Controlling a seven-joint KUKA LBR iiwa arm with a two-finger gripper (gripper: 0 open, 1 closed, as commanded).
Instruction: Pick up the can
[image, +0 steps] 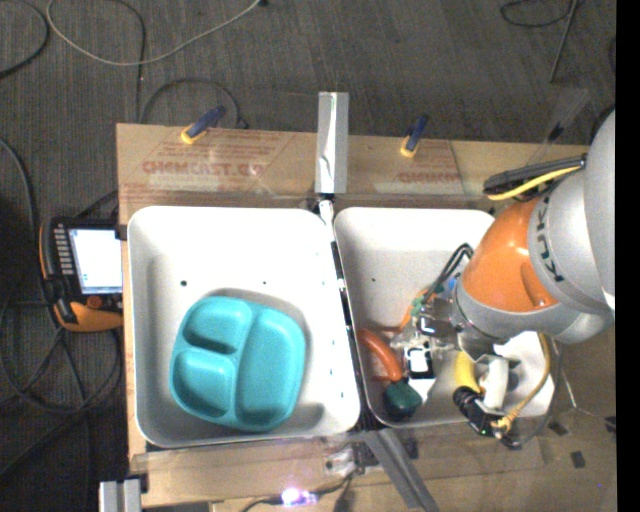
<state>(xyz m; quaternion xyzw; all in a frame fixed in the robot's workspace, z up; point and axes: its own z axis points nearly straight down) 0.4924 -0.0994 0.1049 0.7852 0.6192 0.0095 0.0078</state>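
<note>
My gripper (420, 358) reaches down into the right bin (400, 250), close to its front left corner, with the grey and orange wrist (505, 285) above it. Just in front of the gripper lies a small dark green rounded object (402, 400); whether this is the can I cannot tell. A curved orange object (378, 352) lies immediately left of the gripper, against the bin's left wall. The arm hides the right part of this bin.
A teal divided plate (240, 362) lies in the left bin (200, 240) toward the front. A yellow piece (465, 372) and cables hang beside the wrist. A handheld pendant (85, 270) sits left of the bench.
</note>
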